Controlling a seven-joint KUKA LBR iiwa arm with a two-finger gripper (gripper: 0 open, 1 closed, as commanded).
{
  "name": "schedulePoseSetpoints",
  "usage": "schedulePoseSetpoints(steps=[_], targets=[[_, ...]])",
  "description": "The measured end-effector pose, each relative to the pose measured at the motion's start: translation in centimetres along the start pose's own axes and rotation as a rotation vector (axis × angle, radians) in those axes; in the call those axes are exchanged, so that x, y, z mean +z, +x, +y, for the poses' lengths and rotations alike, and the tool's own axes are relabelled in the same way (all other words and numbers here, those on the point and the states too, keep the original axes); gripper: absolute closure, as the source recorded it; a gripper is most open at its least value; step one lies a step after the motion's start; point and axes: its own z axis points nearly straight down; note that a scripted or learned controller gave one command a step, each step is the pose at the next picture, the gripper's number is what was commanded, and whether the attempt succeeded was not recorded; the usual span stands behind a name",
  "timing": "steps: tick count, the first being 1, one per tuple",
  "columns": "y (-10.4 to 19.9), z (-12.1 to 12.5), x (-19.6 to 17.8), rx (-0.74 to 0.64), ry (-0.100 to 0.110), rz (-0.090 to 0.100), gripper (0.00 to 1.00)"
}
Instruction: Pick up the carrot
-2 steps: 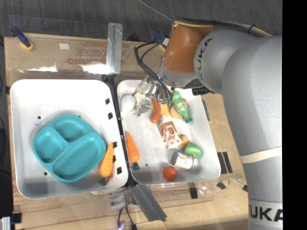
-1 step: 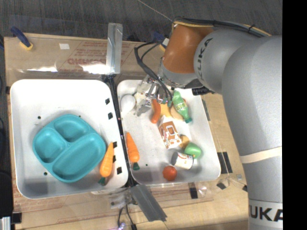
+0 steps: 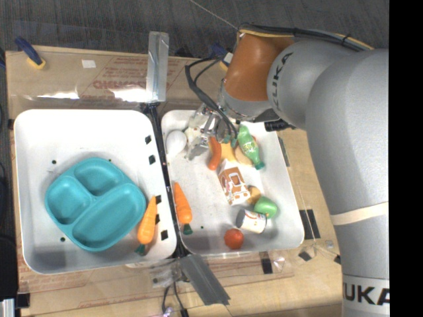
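Two carrots lie low: one (image 3: 148, 220) by your blue plate (image 3: 94, 203), one (image 3: 182, 205) right; your pincer (image 3: 206, 132) hovers apart, grip I cannot tell

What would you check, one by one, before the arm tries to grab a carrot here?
1. Carrot in plain view: ok, one carrot lies by the right bin's left wall, a second carrot in the left bin.
2. Gripper above a carrot: not ok, it sits at the right bin's top, beside the white egg.
3. Fingers ready: cannot tell.
4. Carrot free of clutter: ok, nothing lies on it.
5. Already holding something: cannot tell.
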Motion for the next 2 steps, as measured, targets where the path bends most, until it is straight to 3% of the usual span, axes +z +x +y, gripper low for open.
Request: schedulePoseSetpoints(steps=[2], targets=[[0.01,0.01,0.01,0.000,0.000,0.000,0.00]])
